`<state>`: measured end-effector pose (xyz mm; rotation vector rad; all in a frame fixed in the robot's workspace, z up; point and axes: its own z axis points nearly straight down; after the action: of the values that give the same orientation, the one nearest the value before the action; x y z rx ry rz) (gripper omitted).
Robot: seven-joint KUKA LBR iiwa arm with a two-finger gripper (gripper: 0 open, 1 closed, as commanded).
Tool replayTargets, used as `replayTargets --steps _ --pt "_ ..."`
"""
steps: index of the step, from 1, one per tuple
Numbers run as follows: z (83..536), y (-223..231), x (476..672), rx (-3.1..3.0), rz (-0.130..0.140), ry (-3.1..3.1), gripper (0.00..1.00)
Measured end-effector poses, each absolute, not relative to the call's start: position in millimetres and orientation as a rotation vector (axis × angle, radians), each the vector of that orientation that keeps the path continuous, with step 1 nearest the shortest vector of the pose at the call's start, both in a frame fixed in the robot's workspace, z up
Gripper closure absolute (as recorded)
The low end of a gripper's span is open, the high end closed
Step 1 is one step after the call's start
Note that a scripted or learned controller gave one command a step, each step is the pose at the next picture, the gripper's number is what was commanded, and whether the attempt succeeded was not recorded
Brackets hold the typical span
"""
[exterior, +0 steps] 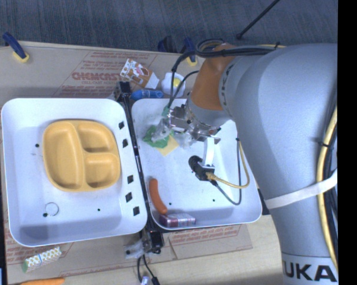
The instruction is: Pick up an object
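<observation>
Nearest the camera, on the printed cardboard sheet (pixel 95 70) under the bins, a small green-and-white patterned packet (pixel 42 258) lies just outside the front left corner of the left bin (pixel 21 159). In that bin, a small clear ring (pixel 51 208) sits near the front, and behind it a yellow divided plate (pixel 82 155) takes up the middle of the floor.

In the right bin (pixel 178 183), a dark red can (pixel 178 220) lies on its side against the front wall. An orange sausage-shaped piece (pixel 157 196) lies just behind it, close to the left wall. Farther back, a flat yellow piece (pixel 168 146) and a green object (pixel 156 136) lie touching each other in the bin's rear left part.

The gripper (pixel 171 123) is directly above or against the green object. Whether it is spread, closed or pinching anything cannot be told from this angle. The grey arm (pixel 279 117), with its orange band (pixel 205 91), reaches in from the right over the rear of the bin.

Beyond the bins, a blue item (pixel 146 94) and a small printed carton (pixel 134 71) rest on the cardboard. Blue clamps (pixel 15 46) grip its far edge.
</observation>
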<state>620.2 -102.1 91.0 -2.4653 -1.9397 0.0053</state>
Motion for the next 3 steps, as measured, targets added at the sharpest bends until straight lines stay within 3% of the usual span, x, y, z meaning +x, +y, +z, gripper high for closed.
replayTargets --steps 1,2,3 --pt "101 -102 620.5 -2.460 0.008 -1.944 1.00" --pt "161 -169 639.3 -2.277 0.003 -2.164 1.00" --pt "161 -168 639.1 -2.275 0.003 -2.163 0.00"
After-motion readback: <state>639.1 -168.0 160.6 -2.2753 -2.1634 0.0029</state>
